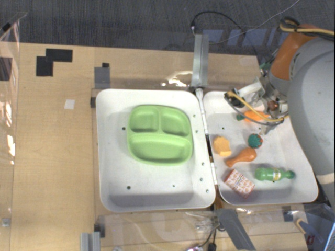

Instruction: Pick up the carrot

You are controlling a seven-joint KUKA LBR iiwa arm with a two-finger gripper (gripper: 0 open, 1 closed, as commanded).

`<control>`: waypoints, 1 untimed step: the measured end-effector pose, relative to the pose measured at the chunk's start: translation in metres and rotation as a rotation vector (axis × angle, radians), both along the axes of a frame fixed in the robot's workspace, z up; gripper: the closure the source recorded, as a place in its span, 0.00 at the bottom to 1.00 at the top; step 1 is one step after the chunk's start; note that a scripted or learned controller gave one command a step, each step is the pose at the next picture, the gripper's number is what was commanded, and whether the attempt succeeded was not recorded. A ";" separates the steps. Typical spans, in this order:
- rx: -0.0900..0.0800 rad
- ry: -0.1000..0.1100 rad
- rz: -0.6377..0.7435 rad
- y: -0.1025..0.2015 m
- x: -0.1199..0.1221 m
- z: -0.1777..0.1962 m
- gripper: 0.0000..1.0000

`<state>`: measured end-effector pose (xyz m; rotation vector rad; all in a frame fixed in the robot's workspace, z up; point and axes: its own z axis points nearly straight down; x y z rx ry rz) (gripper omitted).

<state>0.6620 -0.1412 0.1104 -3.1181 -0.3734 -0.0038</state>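
From my remote station, I see the grey arm (314,88) reaching in from three o'clock, its orange band (285,56) at the upper right, with the hand (257,109) lowered over the far end of the right bin (298,187). The carrot (255,116), orange with a green tip, lies slantwise right at the hand, toward twelve o'clock in that bin; the hand's parts crowd over it, and I cannot tell whether it is released or clenched, nor whether the carrot is actually gripped.

Below the carrot, toward the bin's centre, sits a small teal ball (255,140). At about nine o'clock in the same bin lies a yellow-orange block (222,146), close to the wall shared with the other bin. An orange drumstick-shaped toy (242,156) lies just below the ball, pointing toward eight o'clock. A green bottle (273,174) lies on its side at about five o'clock, and a red-and-white patterned packet (239,183) rests near seven o'clock, beside the bottle but apart from it.

The left bin (112,192) holds a green compartment tray (159,134), sitting flat near its centre. Both bins rest side by side on the light wooden bench (47,166), and a black cable (220,17) loops across the dark floor at twelve o'clock.
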 end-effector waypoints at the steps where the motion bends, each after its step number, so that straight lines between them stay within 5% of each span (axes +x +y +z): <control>1: -0.001 0.000 0.097 -0.056 -0.050 0.063 0.00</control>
